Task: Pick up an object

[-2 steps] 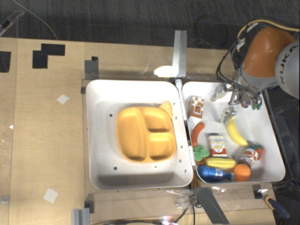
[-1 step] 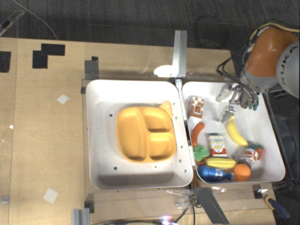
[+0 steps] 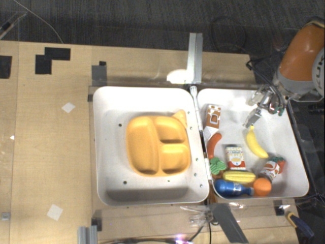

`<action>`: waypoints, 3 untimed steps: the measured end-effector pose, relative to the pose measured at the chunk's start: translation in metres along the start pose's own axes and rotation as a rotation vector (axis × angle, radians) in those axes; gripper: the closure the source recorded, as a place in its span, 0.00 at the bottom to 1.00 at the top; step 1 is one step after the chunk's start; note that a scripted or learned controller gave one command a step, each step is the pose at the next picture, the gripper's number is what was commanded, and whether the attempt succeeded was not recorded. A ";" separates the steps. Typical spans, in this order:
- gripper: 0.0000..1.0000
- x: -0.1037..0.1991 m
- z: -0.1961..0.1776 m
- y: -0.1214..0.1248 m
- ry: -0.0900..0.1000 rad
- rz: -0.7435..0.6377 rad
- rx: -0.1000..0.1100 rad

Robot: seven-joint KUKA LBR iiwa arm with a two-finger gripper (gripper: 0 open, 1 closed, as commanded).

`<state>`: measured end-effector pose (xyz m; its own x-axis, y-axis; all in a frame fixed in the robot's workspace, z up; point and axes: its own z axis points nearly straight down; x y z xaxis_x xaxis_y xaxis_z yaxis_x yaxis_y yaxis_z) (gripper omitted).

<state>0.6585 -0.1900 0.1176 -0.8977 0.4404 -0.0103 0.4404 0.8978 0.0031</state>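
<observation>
The gripper [image 3: 255, 114] hangs in the right white plastic bin [image 3: 300, 172] near its far right corner, tip just above the curved yellow plastic banana [image 3: 255, 143]; whether its claw is wide or narrow, cannot tell. That banana lies mid-bin, long axis running from far edge toward the near right corner. Around it: brown-and-white carton [image 3: 213, 116], red sausage-shaped toy [image 3: 213, 143], small labelled can [image 3: 234, 157], blue bottle [image 3: 231, 188], orange ball [image 3: 262, 186]. The left white bin [image 3: 104, 151] holds 1 yellow compartment tray [image 3: 156, 144].
</observation>
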 end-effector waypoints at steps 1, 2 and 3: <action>0.00 0.002 0.010 -0.018 0.003 0.332 0.002; 0.00 0.081 0.028 -0.055 -0.001 0.363 0.000; 0.00 0.063 0.029 0.044 0.002 0.454 -0.004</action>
<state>0.6216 -0.1233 0.0882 -0.6140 0.7893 -0.0052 0.7893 0.6140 0.0111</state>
